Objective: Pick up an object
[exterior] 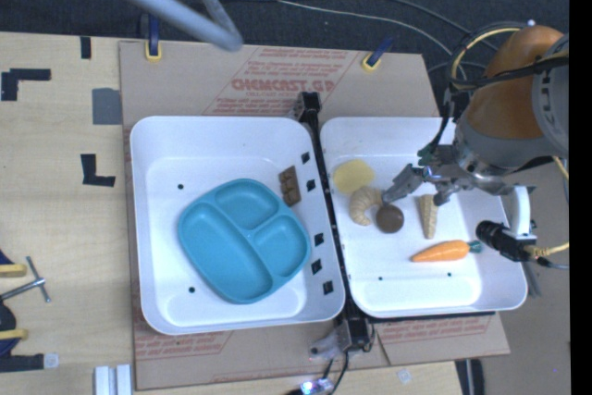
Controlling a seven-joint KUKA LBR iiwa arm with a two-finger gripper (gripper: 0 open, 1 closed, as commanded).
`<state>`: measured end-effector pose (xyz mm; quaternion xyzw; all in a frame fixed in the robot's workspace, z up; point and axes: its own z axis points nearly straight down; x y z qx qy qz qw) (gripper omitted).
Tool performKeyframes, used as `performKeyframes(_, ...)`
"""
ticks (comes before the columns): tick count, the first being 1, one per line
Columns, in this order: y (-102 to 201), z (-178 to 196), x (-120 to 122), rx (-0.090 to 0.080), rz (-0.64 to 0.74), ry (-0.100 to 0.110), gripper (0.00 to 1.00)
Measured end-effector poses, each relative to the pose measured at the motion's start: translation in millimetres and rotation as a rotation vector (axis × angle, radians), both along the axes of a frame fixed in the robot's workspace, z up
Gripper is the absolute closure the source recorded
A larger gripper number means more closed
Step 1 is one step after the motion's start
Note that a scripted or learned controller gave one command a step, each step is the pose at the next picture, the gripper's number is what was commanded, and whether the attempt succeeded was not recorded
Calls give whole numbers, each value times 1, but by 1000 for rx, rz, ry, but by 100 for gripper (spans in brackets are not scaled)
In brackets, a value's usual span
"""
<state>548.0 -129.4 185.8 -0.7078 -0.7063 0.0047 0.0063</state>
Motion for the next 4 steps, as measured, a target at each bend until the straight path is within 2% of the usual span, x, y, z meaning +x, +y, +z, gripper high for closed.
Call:
performKeyframes(1,0,7,3,-2,4,-14,0)
performKeyframes(2,3,-38,7,-2,4,-10,0)
performKeyframes(3,1,-100,3,-2,4,-12,0)
performKeyframes(4,1,-100,3,-3,3,-16,0)
